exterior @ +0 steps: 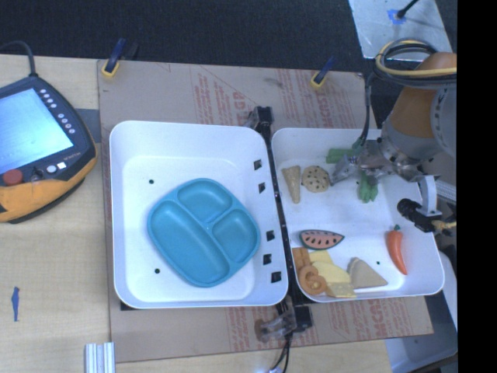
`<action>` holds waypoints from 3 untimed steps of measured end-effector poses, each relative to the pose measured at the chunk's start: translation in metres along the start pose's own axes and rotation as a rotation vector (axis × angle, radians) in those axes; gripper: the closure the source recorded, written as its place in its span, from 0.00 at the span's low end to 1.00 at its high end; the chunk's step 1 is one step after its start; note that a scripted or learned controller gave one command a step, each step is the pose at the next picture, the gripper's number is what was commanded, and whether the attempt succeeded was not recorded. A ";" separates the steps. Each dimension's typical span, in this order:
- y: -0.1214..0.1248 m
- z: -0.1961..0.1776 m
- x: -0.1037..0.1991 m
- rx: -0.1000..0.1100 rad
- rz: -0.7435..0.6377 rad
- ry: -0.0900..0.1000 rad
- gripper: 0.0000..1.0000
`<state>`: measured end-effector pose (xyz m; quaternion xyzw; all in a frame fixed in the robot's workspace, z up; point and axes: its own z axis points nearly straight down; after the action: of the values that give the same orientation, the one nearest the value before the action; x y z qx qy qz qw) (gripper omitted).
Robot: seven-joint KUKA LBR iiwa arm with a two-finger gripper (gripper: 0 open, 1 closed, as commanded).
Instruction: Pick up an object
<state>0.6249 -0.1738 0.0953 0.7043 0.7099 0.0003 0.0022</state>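
Camera view, right bin (435, 286): gripper (365, 173) at upper right of frame, fingers clamped on green leafy piece (366, 189); carrot (397, 251) lower right.

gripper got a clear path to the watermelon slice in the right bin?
Probably yes. The watermelon slice lies flat with bare bin floor around it, apart from the cookie above and the cheese below; the gripper is nearby.
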 end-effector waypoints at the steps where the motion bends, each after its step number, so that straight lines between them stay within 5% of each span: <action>1: 0.001 -0.014 -0.003 -0.006 -0.002 -0.005 1.00; 2: -0.034 -0.117 0.039 -0.004 0.000 0.003 1.00; 3: -0.035 -0.111 0.037 0.006 0.003 0.003 0.00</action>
<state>0.5889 -0.1366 0.2056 0.7053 0.7089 -0.0009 -0.0010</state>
